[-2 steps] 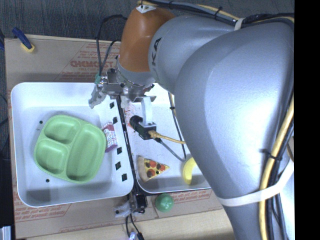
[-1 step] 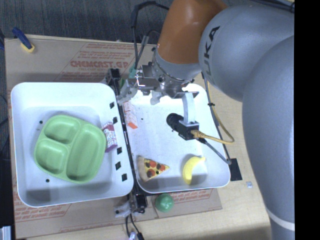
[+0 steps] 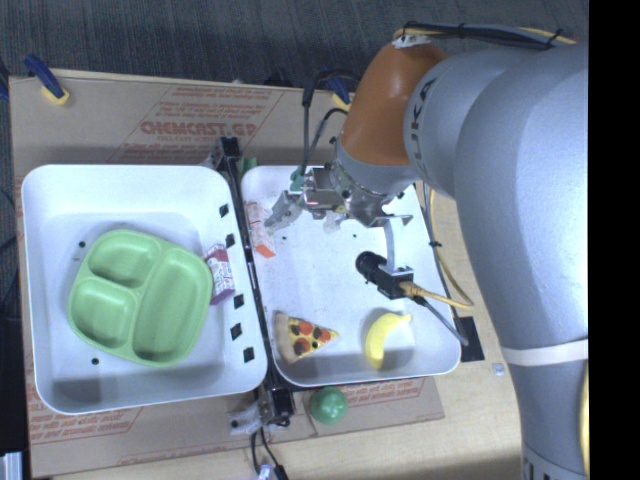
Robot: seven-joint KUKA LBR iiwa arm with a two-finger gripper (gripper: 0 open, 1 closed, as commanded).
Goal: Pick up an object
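Bins stand side by side, and everything is placed here from the gripper. Far to its left, in the left bin (image 3: 40, 183), lies a green divided plate (image 3: 140, 293), with a small purple packet (image 3: 220, 273) touching the plate's right edge. In the right bin (image 3: 320, 288), a white-and-red wrapper (image 3: 256, 218) lies just left of the gripper (image 3: 290, 208), against the bin's left wall, and an orange scrap (image 3: 264, 251) sits just below it. The gripper hangs low over the upper left part of this bin; from here I cannot tell whether it is open or closed, or whether it touches the wrapper. Well below it lies a pizza slice (image 3: 303, 336). A green ball (image 3: 327, 405) rests outside the bins, beyond the near rim. A yellow banana (image 3: 383, 335) lies below and right of the gripper.
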